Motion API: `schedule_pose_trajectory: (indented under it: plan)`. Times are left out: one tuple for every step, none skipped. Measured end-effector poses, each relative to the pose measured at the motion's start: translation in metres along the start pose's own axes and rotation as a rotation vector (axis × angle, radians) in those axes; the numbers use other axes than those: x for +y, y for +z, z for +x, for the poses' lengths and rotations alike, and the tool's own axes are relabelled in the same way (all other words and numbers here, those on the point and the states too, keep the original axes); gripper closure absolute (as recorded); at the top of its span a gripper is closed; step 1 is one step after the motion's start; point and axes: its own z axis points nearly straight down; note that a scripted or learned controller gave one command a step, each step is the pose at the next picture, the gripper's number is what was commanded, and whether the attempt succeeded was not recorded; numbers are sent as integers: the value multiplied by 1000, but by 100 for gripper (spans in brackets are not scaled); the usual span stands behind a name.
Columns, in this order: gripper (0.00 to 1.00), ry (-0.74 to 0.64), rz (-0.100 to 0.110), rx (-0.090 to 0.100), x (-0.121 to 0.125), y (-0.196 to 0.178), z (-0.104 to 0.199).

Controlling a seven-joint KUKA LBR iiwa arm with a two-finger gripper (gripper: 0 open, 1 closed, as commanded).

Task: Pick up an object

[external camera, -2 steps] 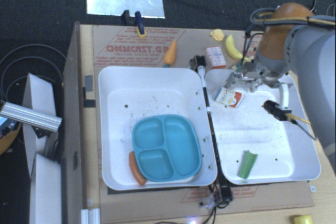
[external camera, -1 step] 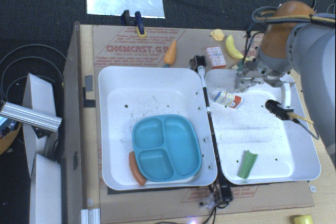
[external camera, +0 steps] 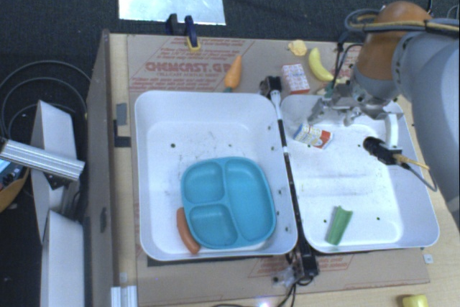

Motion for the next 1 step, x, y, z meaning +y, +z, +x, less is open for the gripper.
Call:
schedule_pose_trajectory:
  plan:
    - [0, 10, 6, 0, -21, 12, -37]
